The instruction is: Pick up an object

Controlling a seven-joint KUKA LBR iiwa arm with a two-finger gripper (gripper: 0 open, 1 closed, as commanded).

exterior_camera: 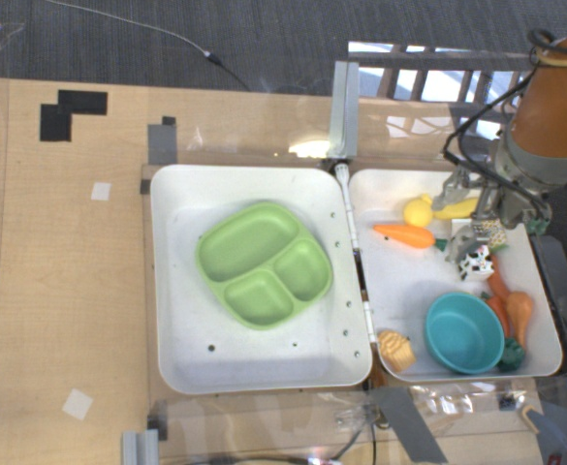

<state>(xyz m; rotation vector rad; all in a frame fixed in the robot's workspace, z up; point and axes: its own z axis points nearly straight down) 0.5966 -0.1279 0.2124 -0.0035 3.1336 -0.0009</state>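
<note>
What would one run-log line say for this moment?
gripper: over right bin, above toy cow | carrot: untouched | left bin: green divided plate

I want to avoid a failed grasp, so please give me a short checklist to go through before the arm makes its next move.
1. Pincer is over the right bin, where the objects lie: ok.
2. A target is close: the black-and-white cow toy lies just below the pincer: ok.
3. Something is already between the fingers: cannot tell, the wrist hides them.
4. Room around the target: not ok, the carrot, the yellow toy and the teal bowl crowd that area.
5. Left bin with the green divided plate is away from the arm's path: ok.
</note>
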